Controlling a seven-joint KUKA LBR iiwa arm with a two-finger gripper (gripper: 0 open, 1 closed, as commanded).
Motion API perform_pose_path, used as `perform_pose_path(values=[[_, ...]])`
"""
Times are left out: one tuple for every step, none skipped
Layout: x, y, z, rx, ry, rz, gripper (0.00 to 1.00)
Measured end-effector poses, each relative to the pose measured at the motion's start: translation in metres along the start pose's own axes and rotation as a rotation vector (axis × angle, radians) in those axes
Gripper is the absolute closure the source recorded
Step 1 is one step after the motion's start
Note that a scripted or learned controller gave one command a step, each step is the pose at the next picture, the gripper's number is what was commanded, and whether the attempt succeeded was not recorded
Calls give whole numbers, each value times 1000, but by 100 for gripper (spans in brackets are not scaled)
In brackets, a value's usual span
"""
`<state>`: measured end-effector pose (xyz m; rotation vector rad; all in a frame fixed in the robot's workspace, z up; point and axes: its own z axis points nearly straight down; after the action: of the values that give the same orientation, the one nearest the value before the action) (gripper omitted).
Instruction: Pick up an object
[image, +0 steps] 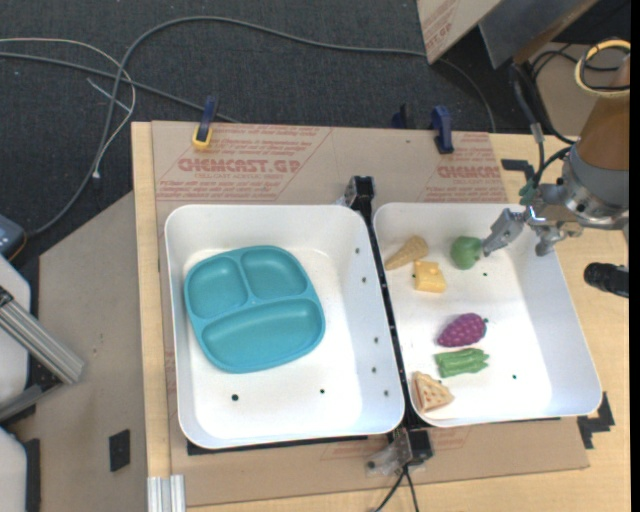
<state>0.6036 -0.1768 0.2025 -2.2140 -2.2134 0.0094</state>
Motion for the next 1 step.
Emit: perform_pose_path(values=[[4,8,60,-1,1,-2,0]])
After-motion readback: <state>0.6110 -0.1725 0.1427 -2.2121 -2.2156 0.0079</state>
